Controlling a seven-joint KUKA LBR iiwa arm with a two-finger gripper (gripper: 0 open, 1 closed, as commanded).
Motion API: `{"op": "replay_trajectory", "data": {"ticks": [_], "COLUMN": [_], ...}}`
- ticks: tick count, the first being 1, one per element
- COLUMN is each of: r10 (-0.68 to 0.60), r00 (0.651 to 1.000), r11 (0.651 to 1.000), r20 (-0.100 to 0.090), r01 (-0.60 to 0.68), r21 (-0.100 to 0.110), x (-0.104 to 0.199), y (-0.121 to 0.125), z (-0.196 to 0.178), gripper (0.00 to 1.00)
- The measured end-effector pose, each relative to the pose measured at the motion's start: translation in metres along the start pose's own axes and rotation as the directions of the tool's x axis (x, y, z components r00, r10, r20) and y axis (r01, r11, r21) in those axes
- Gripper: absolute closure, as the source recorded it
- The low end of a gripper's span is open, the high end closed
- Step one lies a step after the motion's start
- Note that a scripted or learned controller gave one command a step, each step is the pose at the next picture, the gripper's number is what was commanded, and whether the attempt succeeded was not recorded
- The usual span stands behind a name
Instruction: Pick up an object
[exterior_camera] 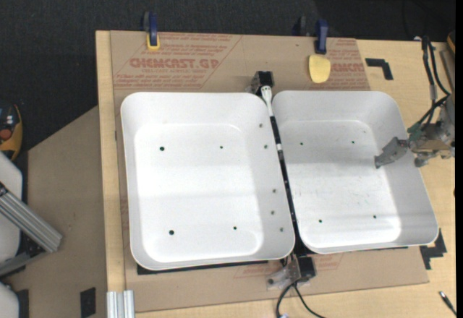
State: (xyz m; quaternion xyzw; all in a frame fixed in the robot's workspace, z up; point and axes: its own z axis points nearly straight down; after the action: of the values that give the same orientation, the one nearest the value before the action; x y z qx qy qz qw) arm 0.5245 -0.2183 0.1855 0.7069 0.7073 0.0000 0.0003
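My gripper [385, 155] hangs low over the right edge of the right white bin [340, 110], reaching in from the right. Its grey tip points left and down toward the bin floor, and nothing shows at that tip. A small yellow object [319, 68] lies on the brown board behind the right bin, outside both bins and well away from the gripper. The left white bin [145, 129] sits beside the right one, the two meeting at a dark seam in the middle.
The bins rest on a brown board [188, 56] held by two blue clamps [150, 24] at its far edge. Cables run down the right side near the arm [434, 137]. A metal rail [29, 219] lies at the left, off the board.
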Motion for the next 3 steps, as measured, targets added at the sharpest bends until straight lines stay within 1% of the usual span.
{"op": "replay_trajectory", "data": {"ticks": [1,2,3], "r10": [-0.001,-0.005,-0.002], "r00": [1.000,1.000,1.000], "r11": [1.000,1.000,1.000], "r20": [0.002,0.000,0.005], "r01": [0.001,0.005,0.002], "r21": [-0.003,-0.007,-0.022], "x": [0.000,0.050,0.072], "y": [0.001,-0.013,-0.045], "z": [-0.011,-0.076,-0.332], "gripper": [1.00,1.00,1.00]}}
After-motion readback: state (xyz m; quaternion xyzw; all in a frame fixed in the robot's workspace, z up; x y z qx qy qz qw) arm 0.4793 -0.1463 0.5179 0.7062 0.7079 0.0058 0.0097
